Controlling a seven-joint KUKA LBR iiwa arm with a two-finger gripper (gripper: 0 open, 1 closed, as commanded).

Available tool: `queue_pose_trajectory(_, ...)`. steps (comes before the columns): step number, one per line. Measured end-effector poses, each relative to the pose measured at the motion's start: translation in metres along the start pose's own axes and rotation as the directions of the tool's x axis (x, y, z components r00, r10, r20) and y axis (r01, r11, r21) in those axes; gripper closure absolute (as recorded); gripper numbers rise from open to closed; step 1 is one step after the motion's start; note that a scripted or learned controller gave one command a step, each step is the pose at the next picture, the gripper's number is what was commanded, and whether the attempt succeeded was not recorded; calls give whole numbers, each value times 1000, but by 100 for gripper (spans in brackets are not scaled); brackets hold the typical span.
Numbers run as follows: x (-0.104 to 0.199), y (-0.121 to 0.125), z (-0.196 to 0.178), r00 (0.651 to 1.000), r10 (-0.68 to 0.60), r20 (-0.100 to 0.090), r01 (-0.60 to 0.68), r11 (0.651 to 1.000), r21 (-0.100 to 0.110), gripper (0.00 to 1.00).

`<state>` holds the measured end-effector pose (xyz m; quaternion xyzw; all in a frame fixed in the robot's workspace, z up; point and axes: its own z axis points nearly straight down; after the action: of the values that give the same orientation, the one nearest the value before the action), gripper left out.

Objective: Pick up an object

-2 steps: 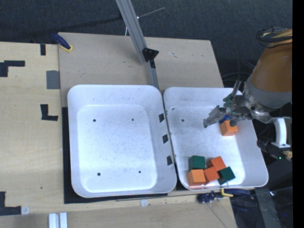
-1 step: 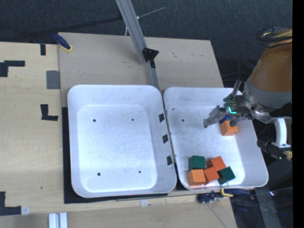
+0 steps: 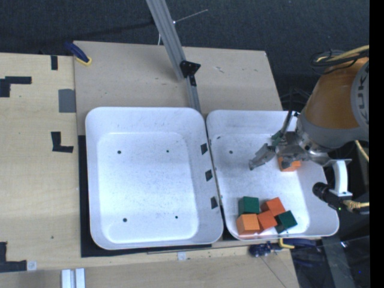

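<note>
Orange block (image 3: 290,164) sits under the gripper (image 3: 282,152), grasp impossible to tell, and may slip near the bin's (image 3: 264,120) right edge.

Arm (image 3: 336,110) over right bin (image 3: 231,128), blocks (image 3: 264,215) clustered at its near edge

The arm (image 3: 339,104) is cut off by the picture's right edge, so only its orange band and grey wrist show. Its wrist covers part of the right bin (image 3: 240,128) along the far right wall. An orange block (image 3: 290,164) just beside the gripper (image 3: 271,155) is partly hidden; whether the fingers touch it is unclear, perhaps not. In the near cluster, the green block (image 3: 248,206) overlaps its neighbours.
</note>
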<state>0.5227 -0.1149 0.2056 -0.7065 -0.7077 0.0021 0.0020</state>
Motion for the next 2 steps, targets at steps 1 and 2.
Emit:
queue_pose_trajectory(1, 10, 4, 53, 1000, -1, -1, 1, 1000, 2, 0)
queue_pose_trajectory(2, 11, -7, 102, 1000, 1, -1, -1, 1000, 2, 0)
